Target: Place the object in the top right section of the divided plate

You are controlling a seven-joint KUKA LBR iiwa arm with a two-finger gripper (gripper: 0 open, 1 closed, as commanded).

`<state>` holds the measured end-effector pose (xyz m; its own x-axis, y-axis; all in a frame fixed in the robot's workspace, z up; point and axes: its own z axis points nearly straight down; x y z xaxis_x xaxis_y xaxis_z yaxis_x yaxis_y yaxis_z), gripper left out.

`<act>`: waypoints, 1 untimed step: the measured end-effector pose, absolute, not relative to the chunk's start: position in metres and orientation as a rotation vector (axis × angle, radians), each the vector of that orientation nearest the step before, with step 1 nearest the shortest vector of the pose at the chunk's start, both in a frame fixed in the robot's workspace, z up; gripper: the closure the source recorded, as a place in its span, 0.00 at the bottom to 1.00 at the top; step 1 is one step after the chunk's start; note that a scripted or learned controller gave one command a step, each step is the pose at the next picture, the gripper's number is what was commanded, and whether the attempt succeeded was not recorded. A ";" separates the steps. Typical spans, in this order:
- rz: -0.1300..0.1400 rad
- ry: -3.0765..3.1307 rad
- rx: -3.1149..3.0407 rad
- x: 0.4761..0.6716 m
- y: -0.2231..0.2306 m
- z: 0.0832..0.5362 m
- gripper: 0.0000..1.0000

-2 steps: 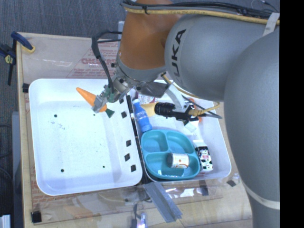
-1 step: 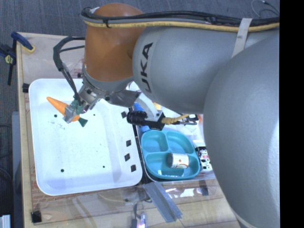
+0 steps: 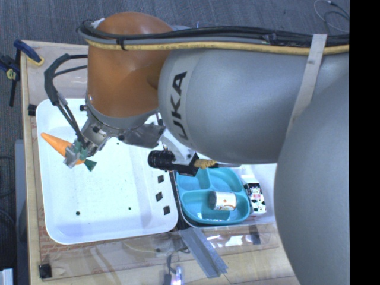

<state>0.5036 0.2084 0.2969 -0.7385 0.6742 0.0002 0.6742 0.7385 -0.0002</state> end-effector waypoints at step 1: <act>0.004 -3.060 -0.702 0.476 0.213 0.282 1.00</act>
